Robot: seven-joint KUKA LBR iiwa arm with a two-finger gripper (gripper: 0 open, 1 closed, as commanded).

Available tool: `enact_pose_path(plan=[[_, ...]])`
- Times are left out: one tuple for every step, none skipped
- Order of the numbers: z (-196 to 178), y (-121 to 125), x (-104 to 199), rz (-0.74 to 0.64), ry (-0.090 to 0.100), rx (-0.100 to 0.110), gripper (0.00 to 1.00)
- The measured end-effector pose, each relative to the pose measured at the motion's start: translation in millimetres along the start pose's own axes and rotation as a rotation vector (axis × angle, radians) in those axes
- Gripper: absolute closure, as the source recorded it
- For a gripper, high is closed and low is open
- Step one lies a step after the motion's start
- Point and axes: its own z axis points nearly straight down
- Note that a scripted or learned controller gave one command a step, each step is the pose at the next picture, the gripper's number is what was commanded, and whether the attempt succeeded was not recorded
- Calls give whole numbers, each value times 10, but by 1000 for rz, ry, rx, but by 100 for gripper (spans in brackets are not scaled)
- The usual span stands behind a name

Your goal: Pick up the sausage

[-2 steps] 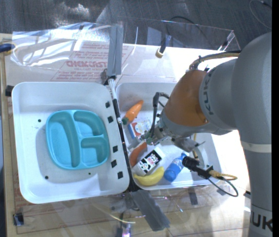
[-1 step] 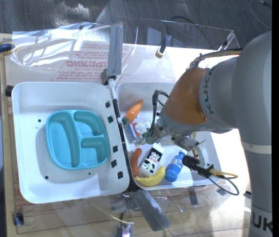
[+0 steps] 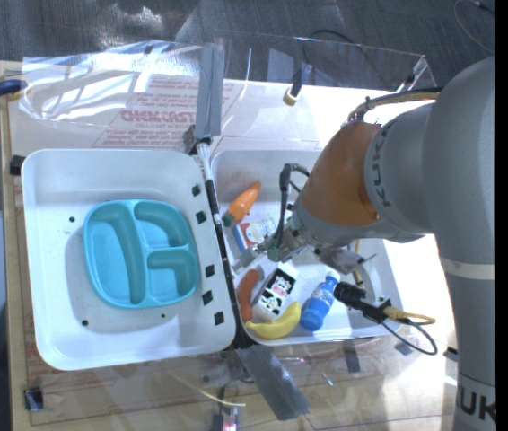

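In the left bin (image 3: 48, 241) sits a blue tray (image 3: 142, 251). The sausage (image 3: 247, 292) lies by the right bin's left wall, just left of the pincer (image 3: 274, 257); whether that's open, I can't tell.

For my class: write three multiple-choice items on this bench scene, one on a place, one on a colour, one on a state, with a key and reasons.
1. The sausage lies in:
A. the right bin
B. the left bin
C. the tray

2. The divided tray is:
A. red
B. light blue
C. yellow

3. The banana is:
A. held by the arm
B. lying in the tray
C. lying in the right bin

Key: 1 A, it rests by that bin's left wall; 2 B, it is plainly blue; 3 C, it lies beside the blue bottle.
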Motion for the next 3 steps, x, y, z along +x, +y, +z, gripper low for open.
enact_pose_path(plan=[[83,-58,69,154,-9,-2,0],[10,-27,142,141,7,3,100],[-7,-52,79,149,-4,2,0]])
